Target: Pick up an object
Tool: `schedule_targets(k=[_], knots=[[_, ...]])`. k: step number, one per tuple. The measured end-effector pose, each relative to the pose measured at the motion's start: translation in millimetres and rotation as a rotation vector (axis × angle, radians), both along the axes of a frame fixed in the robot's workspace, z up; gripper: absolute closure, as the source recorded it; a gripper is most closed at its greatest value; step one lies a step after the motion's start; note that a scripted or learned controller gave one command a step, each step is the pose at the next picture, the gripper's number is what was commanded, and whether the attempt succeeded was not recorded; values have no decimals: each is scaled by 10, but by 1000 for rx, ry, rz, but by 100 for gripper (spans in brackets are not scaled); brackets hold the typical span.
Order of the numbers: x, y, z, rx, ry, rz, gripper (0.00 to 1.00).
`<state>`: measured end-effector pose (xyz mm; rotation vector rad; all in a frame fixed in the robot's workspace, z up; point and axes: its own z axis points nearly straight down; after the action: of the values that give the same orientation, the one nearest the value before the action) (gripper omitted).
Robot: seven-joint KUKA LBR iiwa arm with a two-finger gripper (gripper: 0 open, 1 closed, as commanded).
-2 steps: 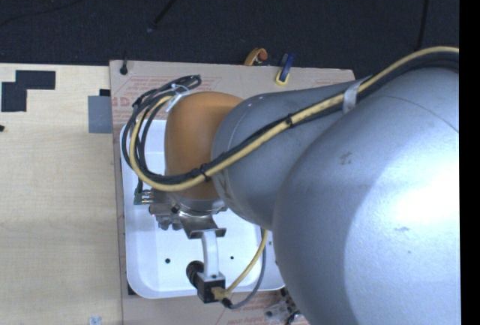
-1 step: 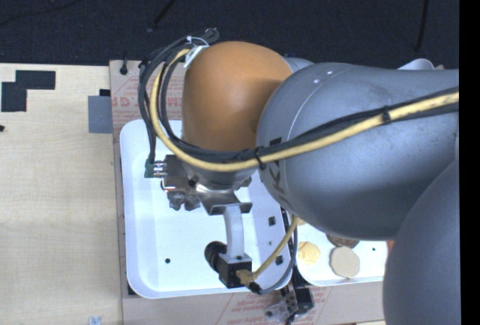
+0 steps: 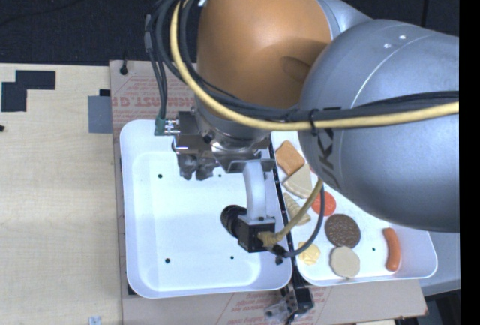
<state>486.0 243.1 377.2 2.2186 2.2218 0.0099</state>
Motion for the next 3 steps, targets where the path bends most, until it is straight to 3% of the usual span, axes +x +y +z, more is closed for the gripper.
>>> schedule_targets(k=[1,2,3], knots=[[-98,-2,1568,4,-7,1,100],[-102,-667,1277,-7,12,-7,100],[-101,-928,1621,-4,6,-3,100]])
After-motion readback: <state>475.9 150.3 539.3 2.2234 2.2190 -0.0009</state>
